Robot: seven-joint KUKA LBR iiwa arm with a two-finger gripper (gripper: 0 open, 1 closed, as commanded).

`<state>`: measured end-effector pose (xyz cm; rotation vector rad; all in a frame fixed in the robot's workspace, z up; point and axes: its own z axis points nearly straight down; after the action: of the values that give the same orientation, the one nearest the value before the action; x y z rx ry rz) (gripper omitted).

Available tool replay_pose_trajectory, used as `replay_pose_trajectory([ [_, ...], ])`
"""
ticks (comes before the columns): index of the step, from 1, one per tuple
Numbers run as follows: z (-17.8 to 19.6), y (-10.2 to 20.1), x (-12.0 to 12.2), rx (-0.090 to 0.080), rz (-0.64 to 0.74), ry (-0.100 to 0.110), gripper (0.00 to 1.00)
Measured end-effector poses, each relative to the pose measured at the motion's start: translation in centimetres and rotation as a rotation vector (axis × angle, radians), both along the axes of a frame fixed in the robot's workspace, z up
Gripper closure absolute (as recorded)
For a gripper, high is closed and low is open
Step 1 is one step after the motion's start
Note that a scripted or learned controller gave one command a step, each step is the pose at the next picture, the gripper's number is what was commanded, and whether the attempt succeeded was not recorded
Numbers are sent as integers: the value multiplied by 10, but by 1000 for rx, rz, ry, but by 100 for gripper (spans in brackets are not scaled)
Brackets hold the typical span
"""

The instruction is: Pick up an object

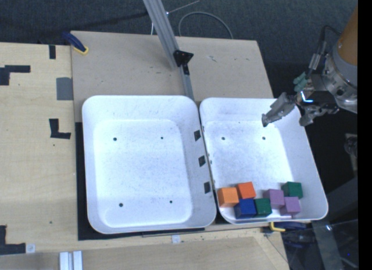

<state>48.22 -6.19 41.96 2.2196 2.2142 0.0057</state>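
Blocks: a cluster of small cubes sits in the near right corner of the right bin, along its front wall.
Front row: a blue block (246,207) beside a dark green block (263,206), the two touching.
Orange pair: one orange block (228,196) at the left end of the cluster, a second orange block (246,190) just behind and to its right.
Purple pair: one purple block (275,197) in the middle, another purple block (292,205) nearer the right wall.
Far green: a green block (293,190) at the right end, just behind the second purple one.
Right bin: a shallow white tray (302,147), speckled with dark flecks, its floor bare beyond the cubes.
Left bin: a white tray (93,164) of the same kind, touching the right one along a shared edge with small black clips.
Bench: pale wood (116,65), with black tape marks at the left.
Gripper: the gripper (272,118) hangs over the far right corner of the right bin, well apart from the cubes.
Grip: one grey finger points left over the rim; I cannot tell how far the pincer is open, and nothing shows in its grasp.
Arm: the grey wrist (334,86) enters from the right edge.
Pole: a slanted metal rail (160,19) rises beyond the bins.
Far items: a thin wire loop (203,22) on the dark floor, and a blue and yellow clamp (75,42) at the bench's far left corner.
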Motion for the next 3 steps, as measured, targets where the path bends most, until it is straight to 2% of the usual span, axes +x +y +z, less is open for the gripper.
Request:
replay_pose_trajectory([
  [1,100,54,1,2,8,-2,0],
  [2,95,52,0,1,3,8,0],
  [3,-27,134,17,1,8,17,0],
])
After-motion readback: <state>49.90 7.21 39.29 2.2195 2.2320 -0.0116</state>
